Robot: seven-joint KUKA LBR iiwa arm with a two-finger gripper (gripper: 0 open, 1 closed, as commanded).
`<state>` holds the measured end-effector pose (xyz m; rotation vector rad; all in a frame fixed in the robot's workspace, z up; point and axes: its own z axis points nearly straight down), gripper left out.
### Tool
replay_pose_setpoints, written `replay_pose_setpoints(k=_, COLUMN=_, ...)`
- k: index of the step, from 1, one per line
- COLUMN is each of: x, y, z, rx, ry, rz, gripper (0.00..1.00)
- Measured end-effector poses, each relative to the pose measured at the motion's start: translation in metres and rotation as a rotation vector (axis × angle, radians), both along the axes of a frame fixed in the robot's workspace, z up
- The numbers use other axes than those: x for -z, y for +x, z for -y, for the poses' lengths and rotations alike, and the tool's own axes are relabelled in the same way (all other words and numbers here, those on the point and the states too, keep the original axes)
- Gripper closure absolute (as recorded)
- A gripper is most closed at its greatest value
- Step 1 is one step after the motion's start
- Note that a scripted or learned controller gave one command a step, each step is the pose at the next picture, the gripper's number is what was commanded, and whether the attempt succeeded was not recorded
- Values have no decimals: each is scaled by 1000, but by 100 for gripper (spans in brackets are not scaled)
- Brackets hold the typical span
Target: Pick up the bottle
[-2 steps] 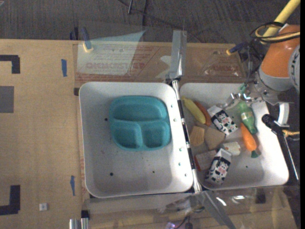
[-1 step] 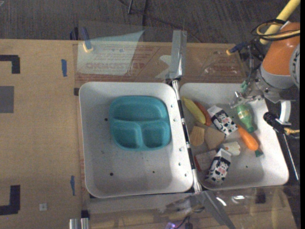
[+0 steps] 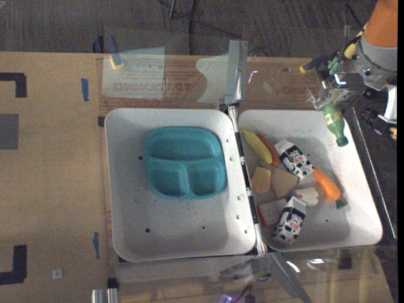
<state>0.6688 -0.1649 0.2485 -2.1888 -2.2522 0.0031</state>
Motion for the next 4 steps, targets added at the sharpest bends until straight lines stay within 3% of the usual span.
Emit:
replay_pose_setpoints(k=1, x=0, y=0, z=0, rx=0, ry=0, rz=-1, gripper=0)
replay_pose_setpoints(k=2, x=57, y=-1, z=23, rx=55, ry=1, rz=-4, gripper=0)
replay_pose_setpoints(k=3, x=57, y=-1, z=23, rx=55, ry=1, rz=-3, gripper=0)
replay_pose_setpoints(k=4, x=27, y=0, z=54, rx=59, ry=-1, rz=1, gripper=0)
